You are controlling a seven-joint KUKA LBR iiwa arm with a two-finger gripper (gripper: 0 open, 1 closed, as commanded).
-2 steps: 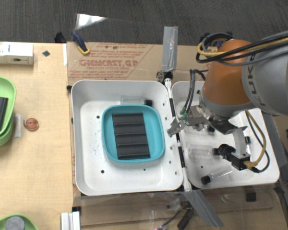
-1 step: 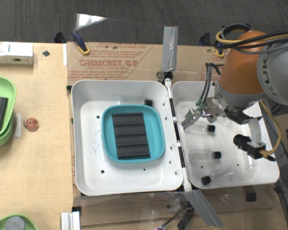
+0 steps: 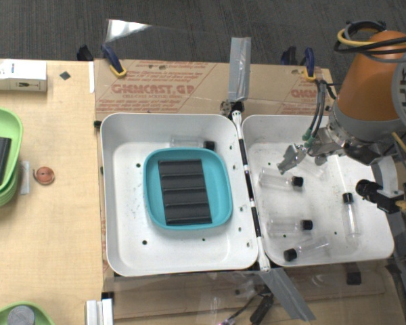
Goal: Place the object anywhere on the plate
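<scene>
Overhead, you see brown cardboard (image 3: 169, 87) along the top of the bench, printed in red with lettering that reads roughly "GIEMCAST", the rest too faint to make out. At centre frame, the left bin (image 3: 118, 202) carries a teal plate (image 3: 220, 188) with a black ribbed insert (image 3: 184, 191) lying on it. Right of it, the right bin (image 3: 372, 246) holds several clear vials with black caps: one (image 3: 284, 180) upper left, one (image 3: 350, 212) standing lengthwise at right, two (image 3: 291, 227) (image 3: 304, 250) near the bottom. Your gripper (image 3: 292, 158) hangs over the upper left of the right bin, its fingertips just above and beside the upper-left vial, with no vial seen between them. You cannot tell from this angle how wide the fingers stand. At far left sit green dishes (image 3: 3, 158).
</scene>
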